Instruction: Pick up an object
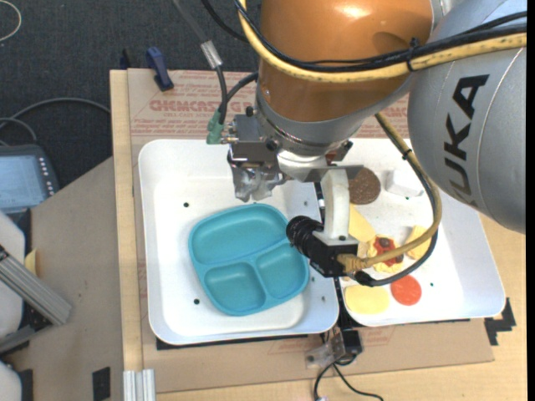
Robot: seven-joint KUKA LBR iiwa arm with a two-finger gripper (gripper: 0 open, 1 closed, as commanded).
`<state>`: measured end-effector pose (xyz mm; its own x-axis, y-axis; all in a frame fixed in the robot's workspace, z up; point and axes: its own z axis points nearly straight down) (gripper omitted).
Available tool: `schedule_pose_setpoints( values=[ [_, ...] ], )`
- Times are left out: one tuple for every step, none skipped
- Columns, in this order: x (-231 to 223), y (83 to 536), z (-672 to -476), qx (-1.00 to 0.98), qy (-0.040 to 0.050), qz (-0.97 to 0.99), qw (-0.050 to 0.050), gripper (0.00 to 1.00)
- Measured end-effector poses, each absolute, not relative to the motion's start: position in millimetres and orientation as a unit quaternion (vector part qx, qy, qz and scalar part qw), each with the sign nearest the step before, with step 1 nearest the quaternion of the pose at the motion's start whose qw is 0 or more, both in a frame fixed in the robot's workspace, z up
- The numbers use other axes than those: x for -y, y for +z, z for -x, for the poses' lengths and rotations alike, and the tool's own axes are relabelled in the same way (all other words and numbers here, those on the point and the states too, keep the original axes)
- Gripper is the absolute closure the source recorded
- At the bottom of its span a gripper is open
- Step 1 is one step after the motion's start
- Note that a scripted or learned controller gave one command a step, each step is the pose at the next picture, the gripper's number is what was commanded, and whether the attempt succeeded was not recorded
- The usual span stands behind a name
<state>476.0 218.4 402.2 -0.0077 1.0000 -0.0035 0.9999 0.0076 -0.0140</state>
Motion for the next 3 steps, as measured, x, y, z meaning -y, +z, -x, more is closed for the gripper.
schedule_pose_setpoints(
  values=[
    [-111.1,208.7,-552.8,0.703,0.0078,0.711,0.002,1.00],
    [-112.4,527.2,-546.3,0.707,-0.0094,0.707,-0.006,1.00],
    [-70.0,413.0,-506.4,0.705,0.0056,0.709,0.004,1.00]
  ],
)
